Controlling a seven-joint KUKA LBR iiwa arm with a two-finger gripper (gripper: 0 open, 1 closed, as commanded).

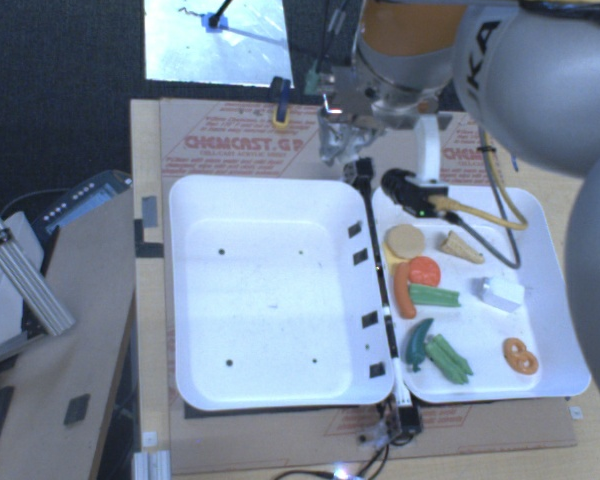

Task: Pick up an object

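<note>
Several toy foods [425, 268] in right bin [550, 258]

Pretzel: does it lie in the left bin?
No, the pretzel lies in the right bin, near its front right corner.

Left bin [195, 268] open floor, right bin [550, 268] crowded with toy food [435, 313]

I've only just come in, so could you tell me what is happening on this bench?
A KUKA arm reaches in from the right, its pincer hovering above the far end of the divide between the two white bins. The toy food, including a tomato, a pretzel and green pods, lies in the right bin.
</note>
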